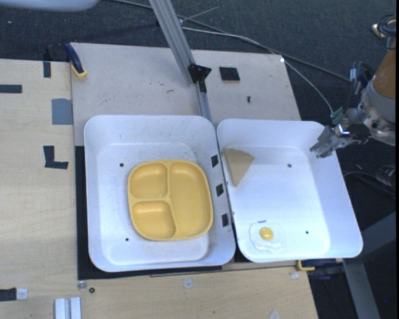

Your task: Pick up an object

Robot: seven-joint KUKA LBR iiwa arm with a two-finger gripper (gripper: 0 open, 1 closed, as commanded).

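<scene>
Tan wedge [237, 164] in right bin [332, 198], long axis top-to-bottom, tip toward near edge; pincer [327, 142] spread unclear.

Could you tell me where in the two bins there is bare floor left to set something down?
The right bin has bare floor between the tan wedge and the fried egg toy. The left bin is crowded: the yellow divided plate leaves margins along its walls.

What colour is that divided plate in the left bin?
Yellow: the divided plate, seen clearly in the camera view.
</scene>
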